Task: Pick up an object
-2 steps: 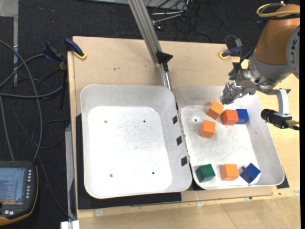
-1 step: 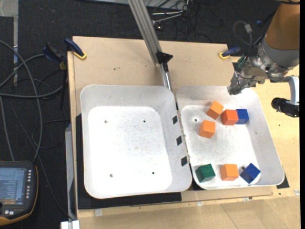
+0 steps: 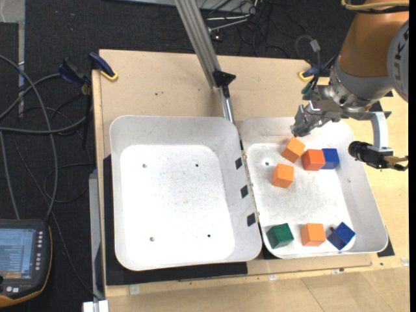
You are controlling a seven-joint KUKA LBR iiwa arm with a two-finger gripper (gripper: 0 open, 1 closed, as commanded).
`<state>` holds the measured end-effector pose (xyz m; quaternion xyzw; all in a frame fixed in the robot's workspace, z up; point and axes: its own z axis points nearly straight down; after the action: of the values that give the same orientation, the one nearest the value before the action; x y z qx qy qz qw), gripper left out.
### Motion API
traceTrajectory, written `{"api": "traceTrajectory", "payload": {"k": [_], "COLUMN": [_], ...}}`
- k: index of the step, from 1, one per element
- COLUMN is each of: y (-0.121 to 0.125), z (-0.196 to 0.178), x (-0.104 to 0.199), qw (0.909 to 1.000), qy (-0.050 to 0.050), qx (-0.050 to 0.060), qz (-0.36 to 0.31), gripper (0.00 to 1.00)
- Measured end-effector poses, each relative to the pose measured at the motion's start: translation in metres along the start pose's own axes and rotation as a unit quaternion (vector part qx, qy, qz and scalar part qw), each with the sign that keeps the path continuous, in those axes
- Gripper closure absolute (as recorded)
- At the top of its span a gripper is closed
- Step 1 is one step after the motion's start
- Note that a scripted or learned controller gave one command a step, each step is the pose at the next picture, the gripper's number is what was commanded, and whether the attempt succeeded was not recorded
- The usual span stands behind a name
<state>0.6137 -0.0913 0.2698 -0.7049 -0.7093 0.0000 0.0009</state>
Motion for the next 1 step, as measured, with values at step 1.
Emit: {"api": "traceTrajectory", "payload": {"k": [1], "y": [-0.0187], "z": [-0.0009], "x": [0.0445], "qw": [1.0000], "qy": [0.000], "qx": [0.000], "qz": [0.000], "gripper": [1.00]}}
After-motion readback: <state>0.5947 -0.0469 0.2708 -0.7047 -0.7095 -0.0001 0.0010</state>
